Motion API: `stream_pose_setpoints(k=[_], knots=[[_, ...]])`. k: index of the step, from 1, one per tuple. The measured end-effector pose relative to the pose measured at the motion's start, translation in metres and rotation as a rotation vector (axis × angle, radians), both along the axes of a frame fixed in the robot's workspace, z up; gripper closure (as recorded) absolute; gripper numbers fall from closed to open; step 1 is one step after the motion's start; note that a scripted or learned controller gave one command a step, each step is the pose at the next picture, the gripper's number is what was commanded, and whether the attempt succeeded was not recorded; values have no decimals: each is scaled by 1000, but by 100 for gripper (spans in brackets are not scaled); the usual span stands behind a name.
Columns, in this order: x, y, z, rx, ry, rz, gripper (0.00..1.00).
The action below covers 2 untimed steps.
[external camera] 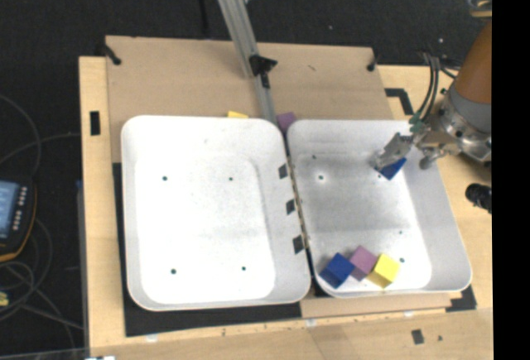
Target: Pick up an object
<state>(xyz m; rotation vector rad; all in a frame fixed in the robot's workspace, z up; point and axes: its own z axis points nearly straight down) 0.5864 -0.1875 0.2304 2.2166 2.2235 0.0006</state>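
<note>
- Tool (396, 156): metallic fingers closed on a small blue block (392, 169), over the right bin (439, 218).
- Near bin corner: blue cube (337, 269), purple cube (362, 261), yellow cube (385, 270), clustered.

A single fixed camera looked down at a slant from above the worktop (207, 85), taking in both white bins (132, 209) from moderate distance.

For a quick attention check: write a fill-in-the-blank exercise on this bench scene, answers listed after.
1. The claw hangs over the ____ bin.
2. The block between its fingers is ____.
3. At that bin's near edge, the purple block sits between a blue block and a ____ one.

Missing words: right; blue; yellow.
</note>
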Motion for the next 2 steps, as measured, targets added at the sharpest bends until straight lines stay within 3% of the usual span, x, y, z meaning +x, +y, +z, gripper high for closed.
stream_pose_setpoints(k=[1,2], knots=[[-2,-13,-72,0,7,-4,0],[43,-24,-100,-6,-12,-3,0]])
